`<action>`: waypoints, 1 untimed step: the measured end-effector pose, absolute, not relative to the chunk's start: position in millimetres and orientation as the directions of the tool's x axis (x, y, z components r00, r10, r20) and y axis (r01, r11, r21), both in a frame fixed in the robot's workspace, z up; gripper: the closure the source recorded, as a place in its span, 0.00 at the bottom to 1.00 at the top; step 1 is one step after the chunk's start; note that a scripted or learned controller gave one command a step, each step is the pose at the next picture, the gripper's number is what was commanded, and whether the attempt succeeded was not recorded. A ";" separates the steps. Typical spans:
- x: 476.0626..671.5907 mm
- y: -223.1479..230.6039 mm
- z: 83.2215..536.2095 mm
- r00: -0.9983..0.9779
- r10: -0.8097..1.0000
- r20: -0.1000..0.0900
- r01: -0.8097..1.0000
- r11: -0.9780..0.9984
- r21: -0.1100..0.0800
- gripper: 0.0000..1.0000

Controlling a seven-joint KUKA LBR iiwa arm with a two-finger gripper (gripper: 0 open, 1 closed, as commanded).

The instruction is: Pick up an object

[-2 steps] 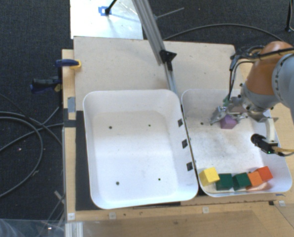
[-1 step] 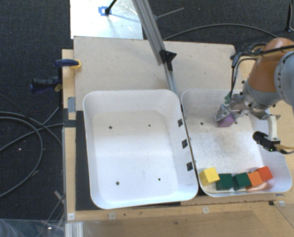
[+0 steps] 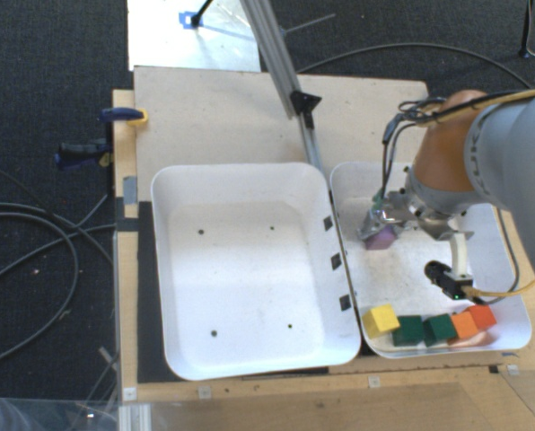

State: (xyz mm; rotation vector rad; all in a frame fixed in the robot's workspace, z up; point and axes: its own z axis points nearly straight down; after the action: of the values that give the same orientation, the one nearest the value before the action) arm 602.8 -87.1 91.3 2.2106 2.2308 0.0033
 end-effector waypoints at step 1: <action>638.9 -24.9 195.3 -0.012 1.000 0.002 1.000 0.012 0.011 1.00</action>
State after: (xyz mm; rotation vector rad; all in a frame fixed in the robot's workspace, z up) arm 638.9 -24.9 195.3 2.2039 2.2301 0.0137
